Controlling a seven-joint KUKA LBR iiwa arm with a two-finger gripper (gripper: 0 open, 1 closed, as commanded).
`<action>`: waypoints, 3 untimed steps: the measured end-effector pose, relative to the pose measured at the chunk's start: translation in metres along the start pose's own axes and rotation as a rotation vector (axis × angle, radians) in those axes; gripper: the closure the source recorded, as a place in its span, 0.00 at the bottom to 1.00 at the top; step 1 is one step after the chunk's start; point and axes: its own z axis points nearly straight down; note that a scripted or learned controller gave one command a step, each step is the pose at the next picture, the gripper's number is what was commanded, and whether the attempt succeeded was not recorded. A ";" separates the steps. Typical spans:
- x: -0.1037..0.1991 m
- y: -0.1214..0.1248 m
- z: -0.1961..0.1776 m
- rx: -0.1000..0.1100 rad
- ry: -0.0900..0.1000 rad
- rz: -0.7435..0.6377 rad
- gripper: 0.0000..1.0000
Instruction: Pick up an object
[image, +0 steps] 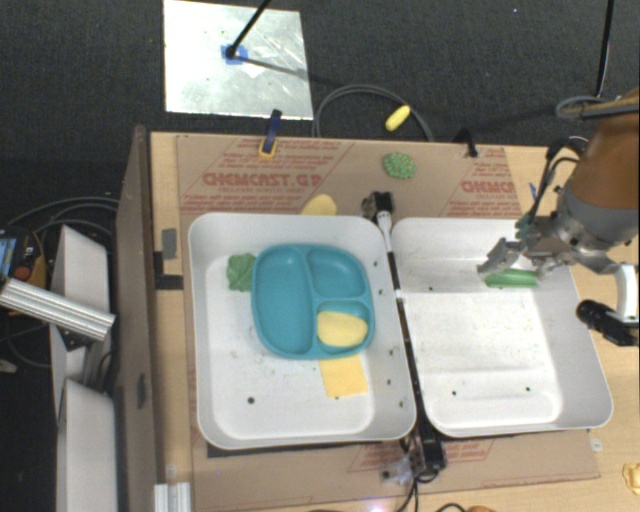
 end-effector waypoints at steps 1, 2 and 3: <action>-0.061 0.040 0.086 -0.004 -0.003 0.003 0.00; -0.053 0.037 0.124 0.003 0.001 -0.001 0.00; -0.053 0.039 0.111 -0.004 0.000 -0.003 1.00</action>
